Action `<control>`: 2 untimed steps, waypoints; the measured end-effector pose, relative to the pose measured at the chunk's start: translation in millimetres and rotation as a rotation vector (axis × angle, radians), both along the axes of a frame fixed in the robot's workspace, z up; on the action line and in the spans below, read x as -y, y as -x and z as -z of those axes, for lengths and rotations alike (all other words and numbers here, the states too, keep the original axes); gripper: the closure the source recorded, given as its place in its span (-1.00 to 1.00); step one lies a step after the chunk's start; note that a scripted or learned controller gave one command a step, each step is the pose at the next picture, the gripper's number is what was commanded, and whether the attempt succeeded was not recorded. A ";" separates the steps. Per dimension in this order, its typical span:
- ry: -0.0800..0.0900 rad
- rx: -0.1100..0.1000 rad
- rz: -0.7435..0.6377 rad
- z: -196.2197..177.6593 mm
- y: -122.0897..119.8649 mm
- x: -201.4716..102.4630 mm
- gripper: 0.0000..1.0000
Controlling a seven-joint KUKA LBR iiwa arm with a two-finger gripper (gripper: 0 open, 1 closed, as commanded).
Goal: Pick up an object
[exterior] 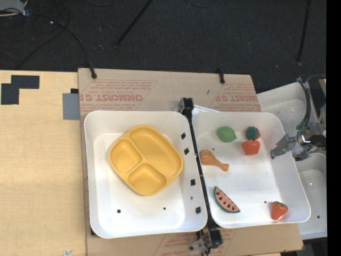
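Our claw (285,147) hangs at the right rim of the right bin (292,167), and we cannot tell how it is set. Within that bin we see a green ball (226,134) near the back, a red and green toy (251,141) just beside it, a chicken drumstick (212,161) by the divider, a watermelon slice (226,200) toward the front and a strawberry (278,210) in the front right corner. We find a yellow divided plate (145,159) lying in the left bin (101,196).
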State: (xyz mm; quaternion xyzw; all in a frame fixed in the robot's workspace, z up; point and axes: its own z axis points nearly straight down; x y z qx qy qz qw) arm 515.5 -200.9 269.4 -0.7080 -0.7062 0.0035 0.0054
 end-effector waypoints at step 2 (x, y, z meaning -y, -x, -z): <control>0.000 0.005 -0.003 52.2 -9.0 -7.8 -1.00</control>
